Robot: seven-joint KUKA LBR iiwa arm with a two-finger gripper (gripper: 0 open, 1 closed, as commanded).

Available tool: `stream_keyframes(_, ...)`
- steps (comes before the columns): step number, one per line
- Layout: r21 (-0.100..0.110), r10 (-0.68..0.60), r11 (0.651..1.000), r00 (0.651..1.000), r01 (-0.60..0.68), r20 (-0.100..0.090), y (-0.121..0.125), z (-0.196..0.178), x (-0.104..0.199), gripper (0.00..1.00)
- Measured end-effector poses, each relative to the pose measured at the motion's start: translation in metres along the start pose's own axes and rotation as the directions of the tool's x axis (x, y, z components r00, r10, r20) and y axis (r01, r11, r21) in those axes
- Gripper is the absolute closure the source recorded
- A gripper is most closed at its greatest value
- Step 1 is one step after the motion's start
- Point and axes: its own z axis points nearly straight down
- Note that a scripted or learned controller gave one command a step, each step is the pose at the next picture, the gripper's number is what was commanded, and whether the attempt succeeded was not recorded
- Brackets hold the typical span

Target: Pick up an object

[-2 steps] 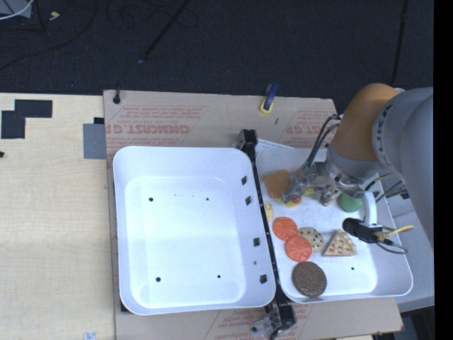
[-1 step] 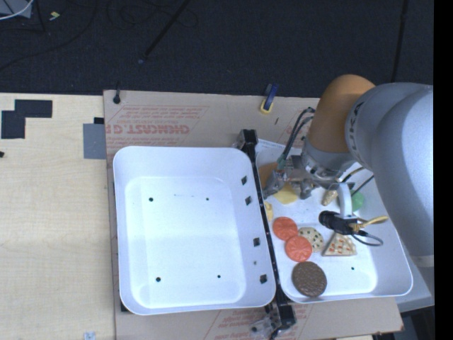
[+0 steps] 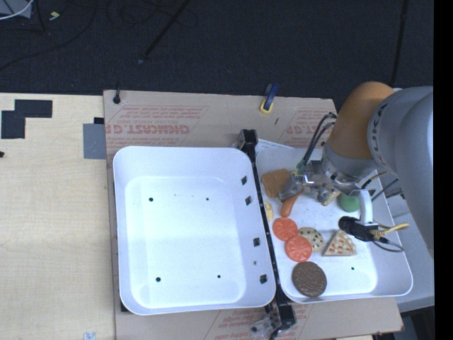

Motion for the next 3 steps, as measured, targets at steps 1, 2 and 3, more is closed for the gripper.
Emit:
stream_keyframes(1, -0.004, -0.003, 1.000, 1.000, 0.003, -0.002, 0.020, 0.000, 0.007, 0.00)
stream_keyframes(2, -0.002, -0.003, 1.000, 1.000, 0.003, -0.002, 0.019, 0.000, 0.008, 0.00)
stream_keyframes(3, -0.003, -0.002, 1.000, 1.000, 0.002, -0.003, 0.019, -0.011, 0.007, 1.00)
